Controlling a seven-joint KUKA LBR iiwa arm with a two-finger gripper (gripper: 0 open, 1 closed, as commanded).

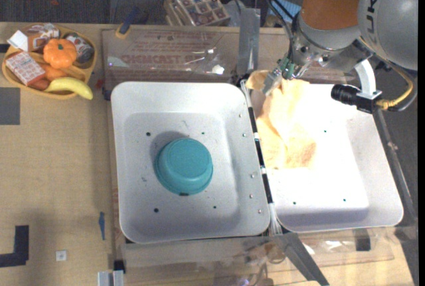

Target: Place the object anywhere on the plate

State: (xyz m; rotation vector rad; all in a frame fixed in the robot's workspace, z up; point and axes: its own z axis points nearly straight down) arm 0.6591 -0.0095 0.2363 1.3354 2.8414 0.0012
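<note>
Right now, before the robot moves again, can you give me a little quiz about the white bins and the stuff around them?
1. Pick one: which white bin holds the teal plate? A) the bin on the view's left B) the bin on the view's right
2. True or false: the yellow object already lies on the plate.
3. Fill the gap: the long yellow fruit in the basket beside the bins is a ____.

Key
1. A.
2. False. It lies in the other bin, by the claw.
3. Banana.
</note>
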